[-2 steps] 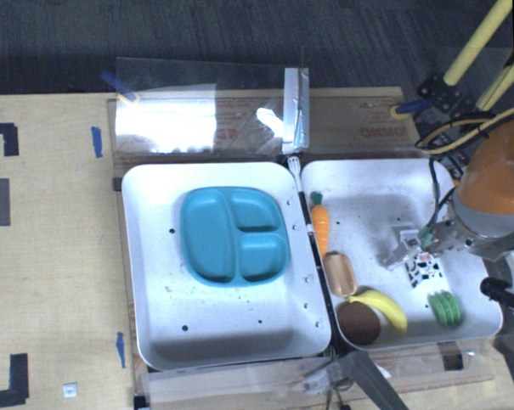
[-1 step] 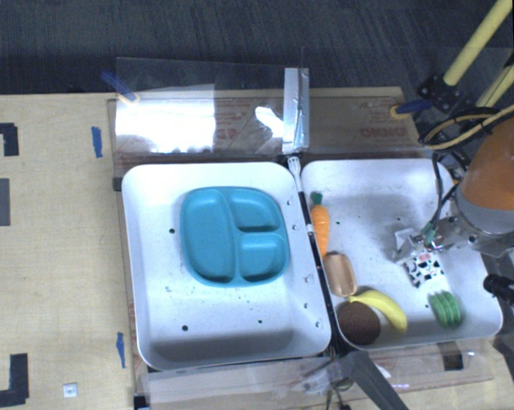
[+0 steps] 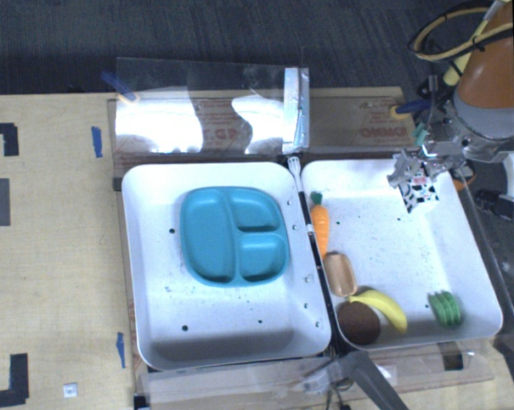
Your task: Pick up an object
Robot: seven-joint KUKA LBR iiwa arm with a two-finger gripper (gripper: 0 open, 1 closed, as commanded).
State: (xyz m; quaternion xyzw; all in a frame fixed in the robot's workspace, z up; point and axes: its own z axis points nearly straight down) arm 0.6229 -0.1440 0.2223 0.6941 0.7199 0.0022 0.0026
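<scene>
2 shallow white bins sit side by side on the bench. The left bin (image 3: 152,332) carries a blue divided plate (image 3: 235,235) with 3 compartments, lying flat near the bin's middle, slightly toward 12 o'clock. The right bin (image 3: 463,259) holds the loose items, most of them grouped along its 9 o'clock wall and its 6 o'clock corner.

A carrot (image 3: 321,228) with a green top lies lengthwise against the divider wall, green end pointing to 12 o'clock. Just at 6 o'clock from it rests a tan bread-like piece (image 3: 340,273). Below that, a yellow banana (image 3: 383,307) curves toward 4 o'clock and touches a dark brown round object (image 3: 359,322), which sits at the banana's 8 o'clock side in the bin's lower left corner. A green ridged object (image 3: 446,308) lies well apart from these, near the 5 o'clock corner of the right bin.

The arm enters from 3 o'clock, its orange band at the upper right. The gripper (image 3: 419,187) hangs over the right bin's 1 o'clock area, near the upper wall, well apart from every item. Nothing is visible between its fingers, and whether they are spread or pressed together cannot be told from this slant.
</scene>
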